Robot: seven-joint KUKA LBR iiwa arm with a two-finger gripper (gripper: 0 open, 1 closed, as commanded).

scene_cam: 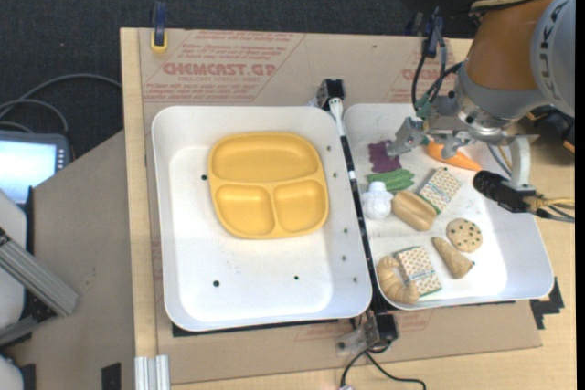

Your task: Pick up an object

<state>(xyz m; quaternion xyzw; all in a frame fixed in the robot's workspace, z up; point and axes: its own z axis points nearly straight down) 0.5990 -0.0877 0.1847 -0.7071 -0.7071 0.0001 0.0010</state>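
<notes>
Two white bins [174, 224] on cardboard-topped bench [238, 68] (dark carpet around); gripper [439, 137] grip state unreadable.

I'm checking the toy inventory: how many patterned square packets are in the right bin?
2. One patterned packet lies mid-bin, just below the arm; the other rests on the bread roll at the bin's front edge. The arm may hide more.

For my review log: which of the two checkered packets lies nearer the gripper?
The upper checkered packet, just below the gripper beside the bread roll. The other packet lies at the bin's front edge, on a bun.
</notes>
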